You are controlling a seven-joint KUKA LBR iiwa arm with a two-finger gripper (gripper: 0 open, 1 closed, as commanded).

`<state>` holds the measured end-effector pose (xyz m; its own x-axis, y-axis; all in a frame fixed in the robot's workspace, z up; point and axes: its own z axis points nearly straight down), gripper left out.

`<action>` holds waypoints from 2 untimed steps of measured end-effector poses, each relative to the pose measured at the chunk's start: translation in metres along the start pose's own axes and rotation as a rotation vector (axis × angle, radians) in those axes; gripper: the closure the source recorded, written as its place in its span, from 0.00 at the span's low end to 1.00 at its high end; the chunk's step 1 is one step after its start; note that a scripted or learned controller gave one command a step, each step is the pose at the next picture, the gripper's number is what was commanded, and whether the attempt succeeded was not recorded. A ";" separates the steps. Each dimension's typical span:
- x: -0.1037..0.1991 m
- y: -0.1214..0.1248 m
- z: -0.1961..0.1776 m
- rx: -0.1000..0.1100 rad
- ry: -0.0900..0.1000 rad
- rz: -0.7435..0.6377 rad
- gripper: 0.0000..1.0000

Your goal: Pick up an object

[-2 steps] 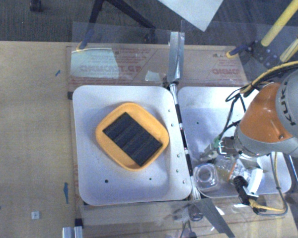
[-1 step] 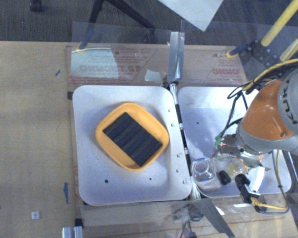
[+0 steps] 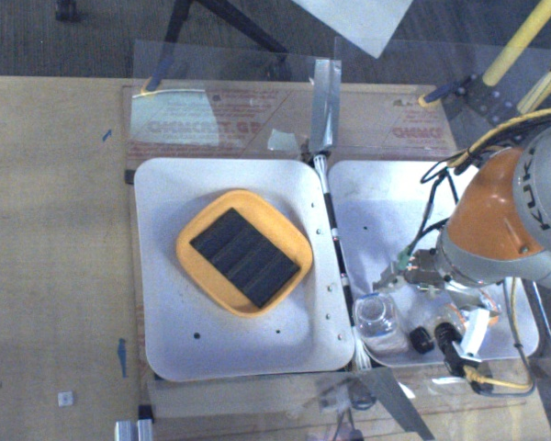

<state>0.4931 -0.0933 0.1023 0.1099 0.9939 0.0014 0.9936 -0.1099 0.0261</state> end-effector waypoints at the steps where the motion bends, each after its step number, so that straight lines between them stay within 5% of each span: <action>1: -0.072 0.031 -0.025 0.026 -0.003 0.032 0.00; 2: -0.010 -0.011 0.014 0.018 -0.003 -0.047 0.00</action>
